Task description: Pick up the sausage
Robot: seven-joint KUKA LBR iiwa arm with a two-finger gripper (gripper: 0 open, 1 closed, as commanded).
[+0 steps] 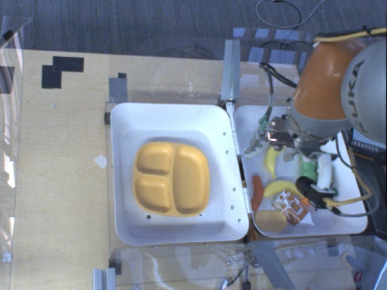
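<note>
Blue-grey carpet ran along the top of the view, and below it lay the pale wooden counter (54,162), with black tape marks (60,70) near its far left corner. On the counter the left bin (127,125) held a yellow divided plate (172,178), set right way up near the middle of the bin.

Just beside it stood the right bin (351,222), crowded with things. The sausage (257,190), reddish-orange, lay at that bin's left side, close to the wall next to the left bin, its length running from the near edge toward the far edge. Below its near end sat a tan rounded thing (271,221). To its right lay a yellow curved piece (282,188) and a brown-and-white printed packet (292,206), touching each other. A second yellow piece (272,161) stood just beyond the sausage's far end.

The pincer (270,141) hung over the far left part of the right bin, above that second yellow piece. The sausage lay nearer the front edge than the pincer and slightly to its left, apart from it and not in its grasp. Whether the pincer was released or clenched could not be told. Farther right rose the arm (329,77), orange-banded and grey, with a green thing (307,168) and a white thing (325,169) beneath it.
</note>
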